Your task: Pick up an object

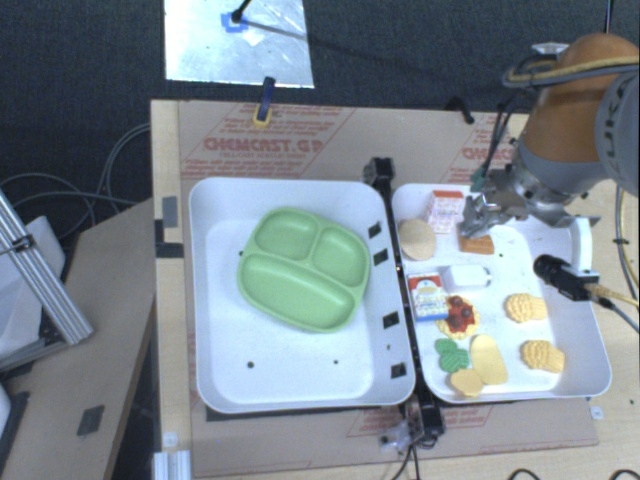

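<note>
I have the gripper [475, 218] low in the right bin [590, 368], over an orange block [478, 244] by the red-white carton [445, 208], positioned to grab; jaws' spread: cannot tell.

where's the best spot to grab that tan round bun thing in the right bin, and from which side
Probably straight down from above, fingers closing across the middle of the tan bun. It is a low rounded dome lying flat, so the widest part gives the surest hold. It sits close to the right bin's left wall, so set the fingers on its near and far sides rather than left and right.
</note>
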Motion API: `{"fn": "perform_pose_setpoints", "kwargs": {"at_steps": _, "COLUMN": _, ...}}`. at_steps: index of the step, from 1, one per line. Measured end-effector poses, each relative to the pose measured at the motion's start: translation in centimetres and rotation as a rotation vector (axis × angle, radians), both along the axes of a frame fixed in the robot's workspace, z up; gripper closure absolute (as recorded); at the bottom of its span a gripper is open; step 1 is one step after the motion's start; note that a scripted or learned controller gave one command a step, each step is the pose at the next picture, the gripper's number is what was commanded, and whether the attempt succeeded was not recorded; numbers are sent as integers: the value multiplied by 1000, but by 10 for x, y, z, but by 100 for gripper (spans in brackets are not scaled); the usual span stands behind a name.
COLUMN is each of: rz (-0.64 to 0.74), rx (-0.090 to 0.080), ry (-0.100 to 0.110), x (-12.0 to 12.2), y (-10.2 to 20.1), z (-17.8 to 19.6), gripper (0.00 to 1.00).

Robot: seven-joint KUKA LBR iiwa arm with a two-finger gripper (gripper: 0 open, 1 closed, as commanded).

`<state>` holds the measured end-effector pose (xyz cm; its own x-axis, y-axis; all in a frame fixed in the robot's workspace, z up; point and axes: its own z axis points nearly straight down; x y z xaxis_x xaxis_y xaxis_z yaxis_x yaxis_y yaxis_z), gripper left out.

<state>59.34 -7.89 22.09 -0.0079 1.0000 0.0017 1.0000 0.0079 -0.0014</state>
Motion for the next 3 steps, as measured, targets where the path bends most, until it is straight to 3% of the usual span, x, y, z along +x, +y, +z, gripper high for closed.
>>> {"fn": "perform_pose_setpoints", "kwargs": {"at_steps": 1, "rz": -2, "rx": -1, "ry": -2, "x": -22, "y": 8, "z": 12, "gripper": 100}}
{"fn": "perform_pose_setpoints", "kwargs": {"at_steps": 3, "rz": -1, "rx": -1, "ry": -4, "x": -16, "y": 21, "z": 11, "gripper": 100}}
